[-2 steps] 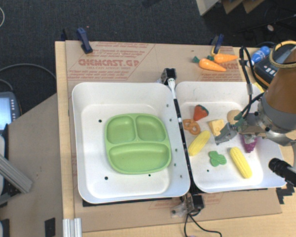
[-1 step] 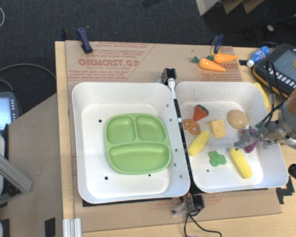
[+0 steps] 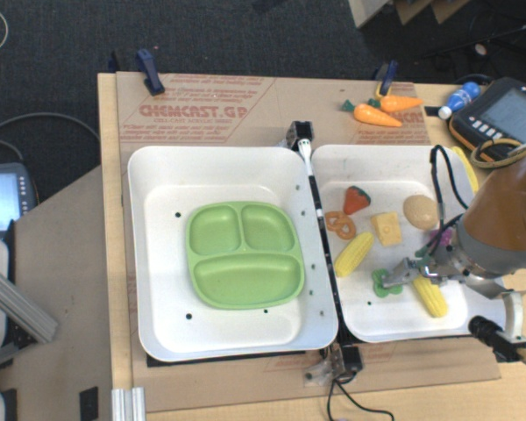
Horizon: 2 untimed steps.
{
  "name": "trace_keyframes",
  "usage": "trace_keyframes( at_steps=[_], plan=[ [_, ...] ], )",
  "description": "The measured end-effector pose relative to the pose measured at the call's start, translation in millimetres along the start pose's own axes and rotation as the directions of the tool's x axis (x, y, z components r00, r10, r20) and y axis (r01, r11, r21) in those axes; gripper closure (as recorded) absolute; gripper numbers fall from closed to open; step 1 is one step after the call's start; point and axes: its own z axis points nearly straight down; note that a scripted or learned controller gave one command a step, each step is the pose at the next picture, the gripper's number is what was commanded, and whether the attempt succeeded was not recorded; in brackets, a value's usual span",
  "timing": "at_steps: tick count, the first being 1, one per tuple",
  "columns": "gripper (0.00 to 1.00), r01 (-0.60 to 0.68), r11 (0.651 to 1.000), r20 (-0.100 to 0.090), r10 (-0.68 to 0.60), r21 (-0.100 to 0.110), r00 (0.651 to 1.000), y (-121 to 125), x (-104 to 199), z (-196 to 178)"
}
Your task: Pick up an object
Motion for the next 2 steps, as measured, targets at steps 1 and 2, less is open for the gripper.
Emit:
trace_keyframes(
  at_steps=[1,2],
  plan=[
    [1.0,0.0,1.0,0.004,0.0,-0.007,1.0,1.0,-0.7,-14.7],
    [1.0,0.012,1.0,0.004,-0.012,-0.021,1.0,26.1,71.3,-158.5]
  ],
)
